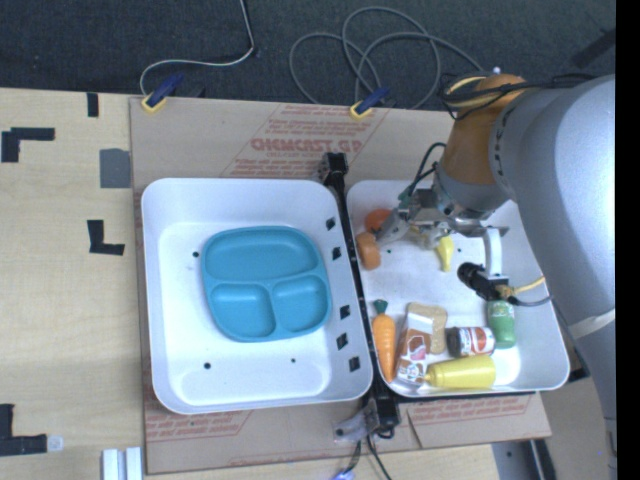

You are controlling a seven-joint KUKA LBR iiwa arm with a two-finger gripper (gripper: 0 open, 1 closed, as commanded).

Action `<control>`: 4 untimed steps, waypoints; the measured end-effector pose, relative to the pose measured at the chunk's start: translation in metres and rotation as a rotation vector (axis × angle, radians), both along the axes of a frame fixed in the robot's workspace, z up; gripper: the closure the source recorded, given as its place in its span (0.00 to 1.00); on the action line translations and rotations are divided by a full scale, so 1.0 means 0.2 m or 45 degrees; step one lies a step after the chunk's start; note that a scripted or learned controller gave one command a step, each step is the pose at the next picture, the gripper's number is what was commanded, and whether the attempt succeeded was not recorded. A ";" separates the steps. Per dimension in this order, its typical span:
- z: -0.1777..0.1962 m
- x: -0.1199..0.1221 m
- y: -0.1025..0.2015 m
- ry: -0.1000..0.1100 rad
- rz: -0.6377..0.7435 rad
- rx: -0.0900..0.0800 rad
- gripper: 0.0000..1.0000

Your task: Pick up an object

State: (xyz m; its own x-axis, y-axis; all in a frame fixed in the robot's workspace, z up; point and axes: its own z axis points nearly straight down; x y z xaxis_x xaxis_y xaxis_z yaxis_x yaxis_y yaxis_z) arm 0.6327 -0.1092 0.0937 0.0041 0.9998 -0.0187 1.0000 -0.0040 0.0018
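Grey and bulky, the arm [560, 168] reaches in over the right-hand bin [545, 343], its orange band [478, 133] just above the wrist. The gripper [412, 225] hangs low over the far part of that bin; whether it is wide or narrow I cannot tell, and nothing can be seen held in it.

Just to the left of the gripper lies a small orange piece [376, 219], and a little nearer the camera from it a rounded orange-brown object [369, 254] rests against the bin's left wall. Just to the right of the gripper sits a small yellow item [445, 256].

Well toward the camera from the gripper, a cluster lies along the bin's near edge: a toy carrot [384, 337], a tan boxed snack [419, 340], a dark can with a red label [471, 342], a green bottle [502, 323] and a yellow bottle [462, 373] lying on its side.

Far to the left of the gripper, the other bin [170, 268] holds a blue divided plate [265, 280]. Both bins rest on a cardboard sheet [280, 143] on the worktop [60, 288].
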 end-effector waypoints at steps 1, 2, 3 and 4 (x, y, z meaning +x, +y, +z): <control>-0.03 0.14 -0.02 0.065 0.006 0.007 0.00; -0.03 0.14 -0.02 0.065 0.006 0.006 0.00; -0.03 0.14 -0.02 0.065 0.006 0.005 0.00; -0.03 0.14 -0.02 0.065 0.006 0.007 0.00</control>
